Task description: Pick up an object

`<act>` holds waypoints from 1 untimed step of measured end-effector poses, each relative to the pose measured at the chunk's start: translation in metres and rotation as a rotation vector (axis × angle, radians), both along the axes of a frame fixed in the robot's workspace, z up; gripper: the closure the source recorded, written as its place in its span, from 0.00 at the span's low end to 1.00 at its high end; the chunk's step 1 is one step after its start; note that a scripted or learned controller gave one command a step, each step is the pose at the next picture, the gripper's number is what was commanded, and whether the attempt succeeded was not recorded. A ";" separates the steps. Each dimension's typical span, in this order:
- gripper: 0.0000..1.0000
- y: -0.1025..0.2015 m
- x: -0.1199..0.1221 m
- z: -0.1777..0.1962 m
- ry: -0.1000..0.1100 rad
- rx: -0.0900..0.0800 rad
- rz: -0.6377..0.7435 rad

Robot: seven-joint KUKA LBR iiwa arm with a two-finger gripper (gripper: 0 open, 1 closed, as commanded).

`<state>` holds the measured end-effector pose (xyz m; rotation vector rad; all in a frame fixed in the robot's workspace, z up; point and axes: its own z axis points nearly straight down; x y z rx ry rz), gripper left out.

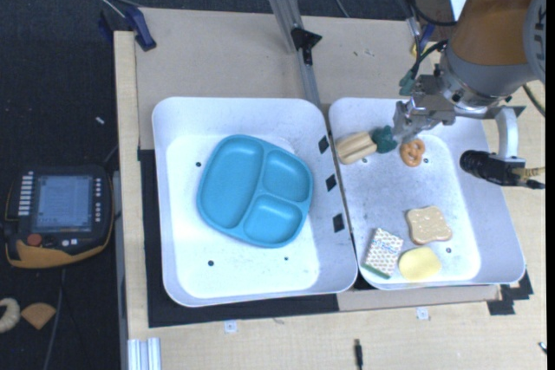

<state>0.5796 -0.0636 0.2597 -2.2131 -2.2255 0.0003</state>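
Over the right bin's [494, 212] far end hangs the claw [406, 127], its grip state impossible to tell; just beside it lie a pretzel [411, 152] and tan block [355, 146].

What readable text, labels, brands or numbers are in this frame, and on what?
No text here can be read.
Handheld controller, left of the bench: its screen is lit, but whatever it displays is too blurred to read.
Blue divided plate in the left bin: no markings.
Patterned sponge in the right bin: a dot pattern, no letters.
Arm above the right bin: no legible label.
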 end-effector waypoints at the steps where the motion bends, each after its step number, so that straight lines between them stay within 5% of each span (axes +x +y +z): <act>1: 1.00 0.052 -0.007 0.004 -0.001 0.001 0.001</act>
